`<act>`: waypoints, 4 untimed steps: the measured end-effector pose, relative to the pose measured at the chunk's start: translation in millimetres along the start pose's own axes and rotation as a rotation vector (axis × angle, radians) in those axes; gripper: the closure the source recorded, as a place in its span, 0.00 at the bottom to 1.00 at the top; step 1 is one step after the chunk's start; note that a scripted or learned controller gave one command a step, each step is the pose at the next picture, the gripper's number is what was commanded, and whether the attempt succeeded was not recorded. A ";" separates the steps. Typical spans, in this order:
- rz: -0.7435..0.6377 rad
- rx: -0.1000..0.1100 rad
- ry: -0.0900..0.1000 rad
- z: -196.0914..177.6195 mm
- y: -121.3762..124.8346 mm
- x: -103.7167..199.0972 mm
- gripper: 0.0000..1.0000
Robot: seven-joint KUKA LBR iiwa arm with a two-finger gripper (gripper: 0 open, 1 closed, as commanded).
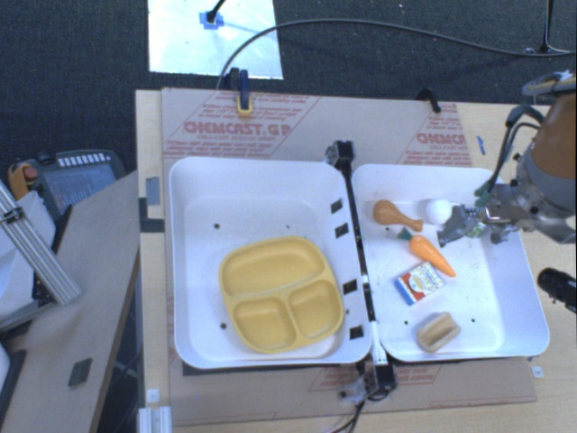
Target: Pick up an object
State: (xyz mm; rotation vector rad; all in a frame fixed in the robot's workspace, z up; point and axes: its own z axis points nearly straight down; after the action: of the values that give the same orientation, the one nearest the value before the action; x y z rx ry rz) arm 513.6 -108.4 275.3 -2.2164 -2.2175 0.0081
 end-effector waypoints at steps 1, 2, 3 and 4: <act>-0.002 -0.010 -0.001 -4.9 1.7 0.2 0.00; 0.000 -0.006 -0.001 46.4 -1.1 -9.7 0.00; 0.000 -0.004 0.000 108.5 -4.7 -12.1 0.00; 0.000 -0.006 0.000 150.6 -2.1 -10.1 0.00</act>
State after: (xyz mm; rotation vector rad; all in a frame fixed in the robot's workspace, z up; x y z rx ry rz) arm 510.3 -118.4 124.8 -2.2188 -2.2206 0.0010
